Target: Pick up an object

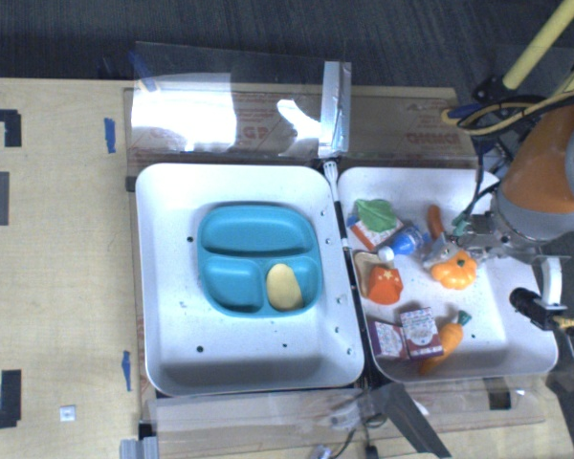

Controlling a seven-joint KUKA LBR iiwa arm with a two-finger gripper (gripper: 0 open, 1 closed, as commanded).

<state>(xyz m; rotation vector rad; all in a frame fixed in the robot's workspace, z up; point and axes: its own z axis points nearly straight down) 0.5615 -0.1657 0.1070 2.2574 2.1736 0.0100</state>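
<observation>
From the one camera above the bench, two shallow white bins sit side by side. The left bin [163, 285] carries a blue divided tray [231, 256], and a pale yellow egg-shaped piece [284, 286] lies in the tray's compartment at 5 o'clock from the tray's middle.

The right bin [517, 347] holds a scatter of toy foods. A green leafy piece [376, 213] lies toward 10 o'clock in that bin, with a blue and white bottle [403, 244] just below it at 5 o'clock. A red pepper [385, 285] sits near the bin's left wall. A small printed carton [420, 331] lies toward 6 o'clock, touching a carrot [448, 338] on its 3 o'clock side.

The arm [545, 170] enters from 3 o'clock, its orange band above the right bin's far corner. The gripper [469, 240] hangs low over the middle of the right bin. An orange pumpkin [454, 272] lies just below it, at about 7 o'clock from the fingertips, close enough that the two seem to touch; whether the pumpkin sits between the fingers is unclear, and I cannot tell how wide the gripper stands. A small red-orange stick [434, 221] lies at 10 o'clock from the gripper.
</observation>
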